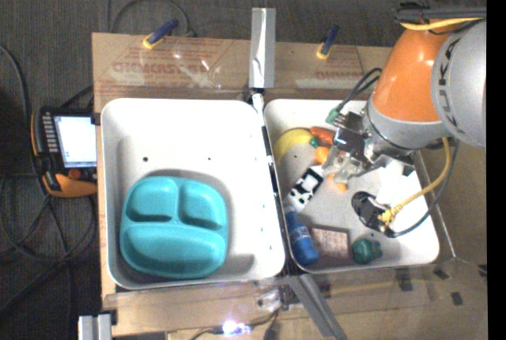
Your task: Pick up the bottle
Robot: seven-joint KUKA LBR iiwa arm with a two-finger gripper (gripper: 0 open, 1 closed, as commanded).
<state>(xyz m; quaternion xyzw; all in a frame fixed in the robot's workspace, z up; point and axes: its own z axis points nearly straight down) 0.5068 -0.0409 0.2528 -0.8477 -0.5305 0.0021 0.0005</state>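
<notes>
The bottle is blue and lies near the front left corner of the right bin, along its left wall. My gripper hangs over the middle of that bin, behind and to the right of the bottle and well apart from it. It hovers close to a black-and-white block and some small orange pieces. Nothing of the bottle is covered.
A yellow fruit lies at the back left of the right bin. A brown flat card and a dark green lump lie at its front. The left bin holds a teal divided plate.
</notes>
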